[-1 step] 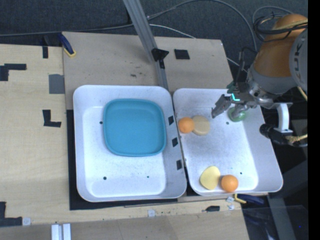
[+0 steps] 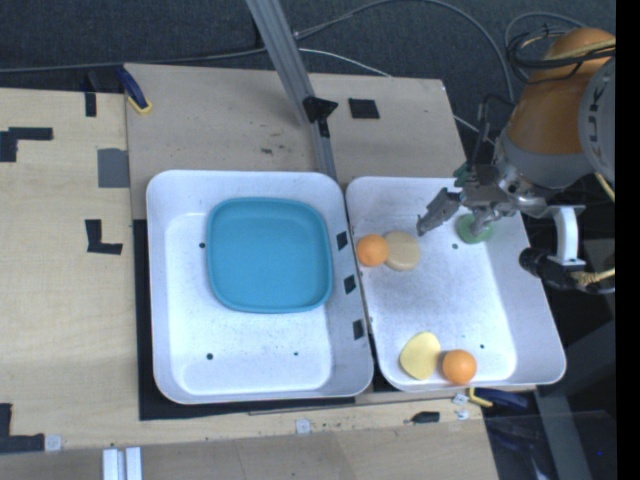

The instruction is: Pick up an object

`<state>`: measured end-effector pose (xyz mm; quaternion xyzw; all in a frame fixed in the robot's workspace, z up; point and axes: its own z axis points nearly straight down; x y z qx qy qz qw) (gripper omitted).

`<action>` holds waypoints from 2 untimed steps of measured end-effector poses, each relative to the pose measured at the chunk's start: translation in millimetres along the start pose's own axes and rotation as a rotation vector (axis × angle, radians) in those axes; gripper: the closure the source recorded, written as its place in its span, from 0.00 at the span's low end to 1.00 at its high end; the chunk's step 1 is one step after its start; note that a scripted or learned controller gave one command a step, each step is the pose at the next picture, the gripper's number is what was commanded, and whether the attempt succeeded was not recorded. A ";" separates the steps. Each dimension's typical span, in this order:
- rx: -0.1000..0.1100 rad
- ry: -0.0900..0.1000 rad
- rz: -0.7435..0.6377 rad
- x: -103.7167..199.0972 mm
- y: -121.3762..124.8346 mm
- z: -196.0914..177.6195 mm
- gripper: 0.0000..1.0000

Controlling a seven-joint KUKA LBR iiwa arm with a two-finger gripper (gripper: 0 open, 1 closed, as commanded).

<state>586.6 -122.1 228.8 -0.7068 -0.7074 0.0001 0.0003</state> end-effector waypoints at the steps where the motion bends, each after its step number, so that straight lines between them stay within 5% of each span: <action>1: 0.005 0.000 0.000 3.0 -5.6 62.1 0.00; 2: 0.005 0.000 0.001 -4.9 -3.6 110.1 0.00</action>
